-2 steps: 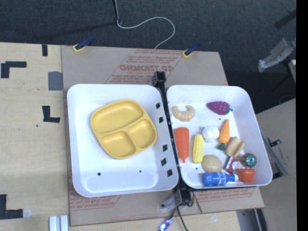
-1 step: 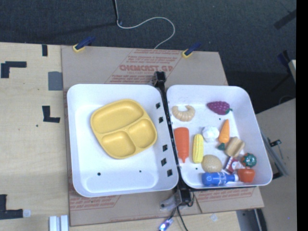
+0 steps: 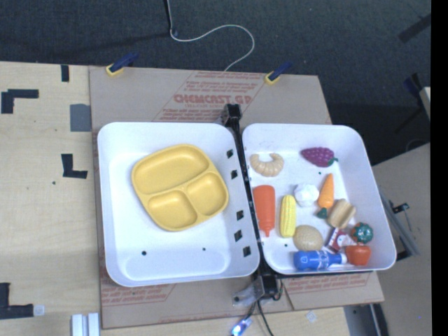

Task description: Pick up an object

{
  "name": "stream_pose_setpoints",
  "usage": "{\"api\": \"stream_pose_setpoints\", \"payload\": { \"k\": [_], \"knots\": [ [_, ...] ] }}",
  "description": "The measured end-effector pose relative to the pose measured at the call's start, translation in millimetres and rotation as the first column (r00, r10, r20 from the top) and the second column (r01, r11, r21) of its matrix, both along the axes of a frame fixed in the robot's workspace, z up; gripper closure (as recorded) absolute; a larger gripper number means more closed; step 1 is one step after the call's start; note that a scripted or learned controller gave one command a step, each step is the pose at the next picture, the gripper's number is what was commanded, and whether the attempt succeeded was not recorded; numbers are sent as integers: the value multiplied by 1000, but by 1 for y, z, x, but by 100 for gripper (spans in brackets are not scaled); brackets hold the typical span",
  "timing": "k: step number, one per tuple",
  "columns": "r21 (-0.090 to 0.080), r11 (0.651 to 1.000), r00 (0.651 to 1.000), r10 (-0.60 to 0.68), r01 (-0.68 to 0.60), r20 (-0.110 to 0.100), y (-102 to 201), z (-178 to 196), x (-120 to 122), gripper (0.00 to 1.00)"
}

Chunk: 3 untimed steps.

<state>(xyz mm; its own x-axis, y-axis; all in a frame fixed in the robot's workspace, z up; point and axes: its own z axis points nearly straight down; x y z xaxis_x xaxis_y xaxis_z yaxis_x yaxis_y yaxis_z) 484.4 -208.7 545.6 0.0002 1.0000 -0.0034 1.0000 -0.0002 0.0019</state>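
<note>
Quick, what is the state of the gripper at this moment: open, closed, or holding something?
Gripper: cannot be told from the camera view. The toy foods lie in the right bin, the yellow tray in the left bin.

Both white bins [image 3: 112,187] look like smooth, faintly glossy plastic, and the yellow divided plate [image 3: 180,186] in the left one has the same moulded sheen. At three o'clock from it, the toy foods, such as the orange carrot [image 3: 264,208] and corn cob [image 3: 288,215], look plastic too. Beneath lies matt brown cardboard [image 3: 203,96] on a pale wood-look bench [image 3: 42,187].
</note>
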Motion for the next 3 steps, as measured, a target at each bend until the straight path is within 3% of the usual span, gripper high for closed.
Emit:
{"api": "stream_pose_setpoints", "payload": {
  "k": [2, 3],
  "knots": [
    [5, 1000, 1000, 0, 0, -10, -15, -143, -1, 100],
    [1, 1000, 1000, 1, -1, 1, -15, -102, 0, 100]
  ]
}}
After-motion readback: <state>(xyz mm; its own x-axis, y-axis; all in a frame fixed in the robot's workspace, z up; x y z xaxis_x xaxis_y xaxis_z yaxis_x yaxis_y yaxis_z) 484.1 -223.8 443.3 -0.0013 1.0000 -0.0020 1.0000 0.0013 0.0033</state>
